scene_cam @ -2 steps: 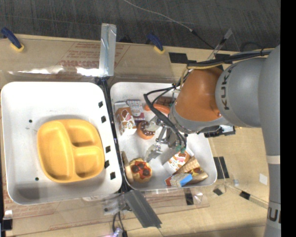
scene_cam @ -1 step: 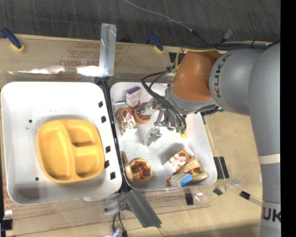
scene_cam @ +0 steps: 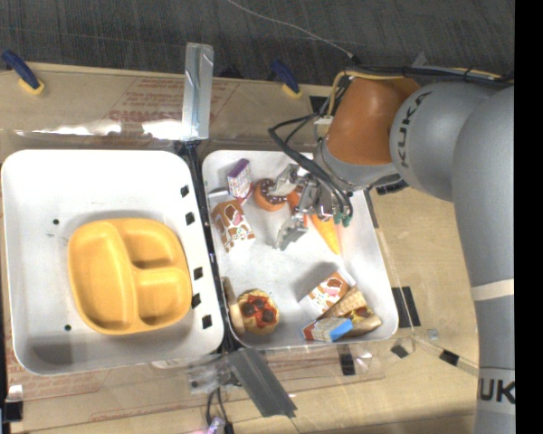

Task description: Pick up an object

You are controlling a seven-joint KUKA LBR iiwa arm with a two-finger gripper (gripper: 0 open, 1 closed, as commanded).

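Gripper fingers spread, pinching nothing. Carrot just beside fingers: looks light, stiff, slick; grip mid-body, across taper.

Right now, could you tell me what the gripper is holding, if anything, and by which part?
Cannot be told: the gripper hangs low in the right bin beside the carrot, nothing visibly between its fingers.

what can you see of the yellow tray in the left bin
The tray is a yellow plate with rounded corners, plastic by its look, moulded into compartments: one large section on its left side and two smaller ones on its right, split by raised ridges. It lies flat, right way up, on the floor of the left bin, toward the bin's middle and slightly turned against the walls. Its compartments hold nothing. It touches only the bin floor.
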